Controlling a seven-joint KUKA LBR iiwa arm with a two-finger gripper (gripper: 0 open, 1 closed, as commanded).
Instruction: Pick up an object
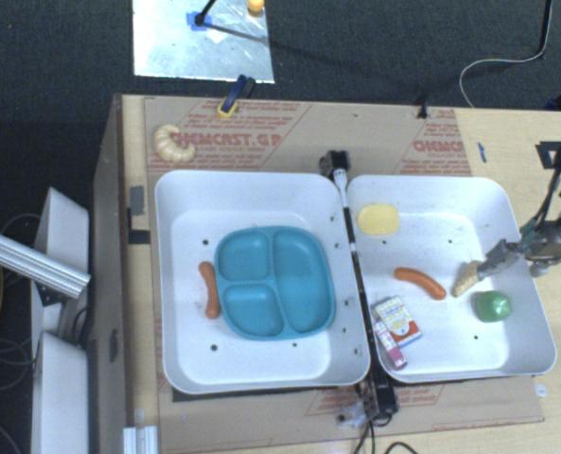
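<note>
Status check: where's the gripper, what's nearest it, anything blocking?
Gripper low over right bin, grip state unclear. Tip at pale corn-like piece; green ball beside it. Sausage further left, apart. Nothing blocking.

Dark carpeted floor point(53, 93) surrounds a light wooden tabletop point(289, 130) printed with red lettering. Shiny metal sheet point(202, 26) lies on the floor beyond it. White cable point(507, 60) trails at upper right. Aluminium rail point(34, 261) and white panels point(58, 376) stand left. Even, diffuse light.
</note>
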